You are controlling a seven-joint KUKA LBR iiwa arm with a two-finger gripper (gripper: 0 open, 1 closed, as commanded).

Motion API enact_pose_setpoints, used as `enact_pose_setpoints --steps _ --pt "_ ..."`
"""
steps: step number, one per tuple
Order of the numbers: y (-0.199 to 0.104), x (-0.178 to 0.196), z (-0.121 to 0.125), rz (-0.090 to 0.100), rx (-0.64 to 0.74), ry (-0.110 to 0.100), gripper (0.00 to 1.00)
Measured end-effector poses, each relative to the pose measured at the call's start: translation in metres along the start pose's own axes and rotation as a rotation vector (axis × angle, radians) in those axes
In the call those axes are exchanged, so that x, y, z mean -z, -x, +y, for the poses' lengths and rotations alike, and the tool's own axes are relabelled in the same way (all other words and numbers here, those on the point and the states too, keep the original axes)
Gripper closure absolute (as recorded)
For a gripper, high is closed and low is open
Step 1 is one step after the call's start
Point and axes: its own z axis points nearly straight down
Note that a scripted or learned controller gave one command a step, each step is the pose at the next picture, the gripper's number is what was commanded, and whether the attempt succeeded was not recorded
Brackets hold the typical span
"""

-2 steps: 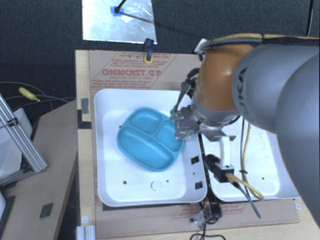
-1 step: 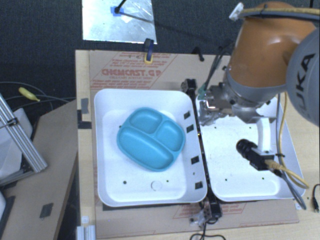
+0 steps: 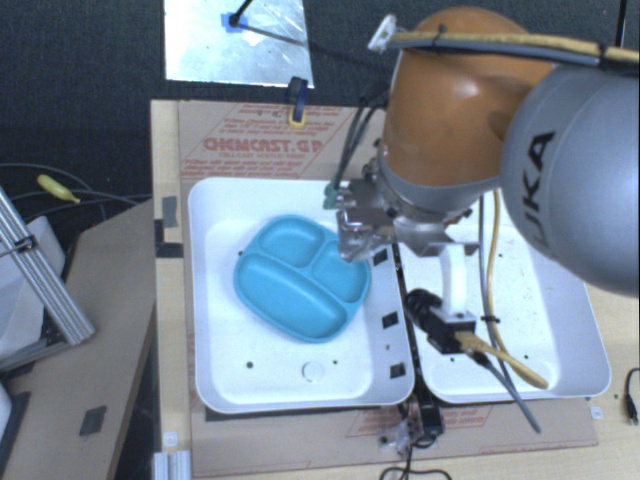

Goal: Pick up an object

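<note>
A blue divided plate (image 3: 297, 290) lies tilted in the middle of the left white bin (image 3: 225, 383). My gripper (image 3: 352, 242) hangs over the plate's far right rim, close to the wall between the two bins. Whether it touches the plate cannot be told from this angle. The large orange and grey arm covers much of the right bin (image 3: 560, 363).
A small clear disc (image 3: 313, 371) rests near the front of the left bin. Brown cardboard (image 3: 262, 145) lies behind the bins, with a shiny foil sheet (image 3: 240, 28) farther back. An aluminium frame (image 3: 40, 288) stands at the left.
</note>
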Motion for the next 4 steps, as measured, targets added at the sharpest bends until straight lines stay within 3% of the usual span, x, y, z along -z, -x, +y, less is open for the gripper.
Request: enact_pose_setpoints --steps 1,2,3,4 --pt "0.022 0.183 -0.005 0.003 -0.007 0.018 1.00" --pt "0.020 0.185 -0.005 -0.001 0.001 0.002 1.00" --pt "-0.018 0.040 -0.008 -0.007 -0.002 -0.015 1.00" --pt "-0.017 0.058 -0.005 -0.002 0.001 0.002 1.00"
